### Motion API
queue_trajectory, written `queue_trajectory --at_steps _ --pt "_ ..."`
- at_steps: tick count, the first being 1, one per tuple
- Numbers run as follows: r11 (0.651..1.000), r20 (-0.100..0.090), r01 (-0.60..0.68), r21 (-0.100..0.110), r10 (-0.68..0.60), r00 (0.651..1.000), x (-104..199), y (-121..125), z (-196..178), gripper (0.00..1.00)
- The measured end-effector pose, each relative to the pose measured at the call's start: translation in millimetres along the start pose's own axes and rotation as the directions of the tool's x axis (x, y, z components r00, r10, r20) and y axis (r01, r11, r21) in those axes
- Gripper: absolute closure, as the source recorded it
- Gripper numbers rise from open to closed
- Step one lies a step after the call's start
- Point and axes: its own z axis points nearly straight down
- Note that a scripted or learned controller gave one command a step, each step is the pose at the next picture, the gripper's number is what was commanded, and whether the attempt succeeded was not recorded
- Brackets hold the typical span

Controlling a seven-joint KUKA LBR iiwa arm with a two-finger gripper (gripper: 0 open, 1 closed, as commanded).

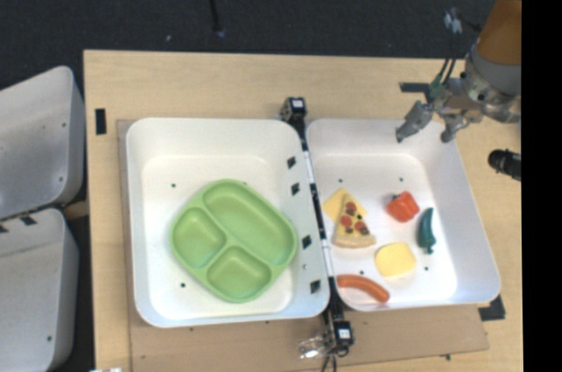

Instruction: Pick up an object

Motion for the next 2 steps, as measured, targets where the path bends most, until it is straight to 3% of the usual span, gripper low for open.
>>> queue_trajectory --at_steps 2 --pt "1.000 0.000 -0.004 0.001 0.004 1.000 2 -17 105 0.00"
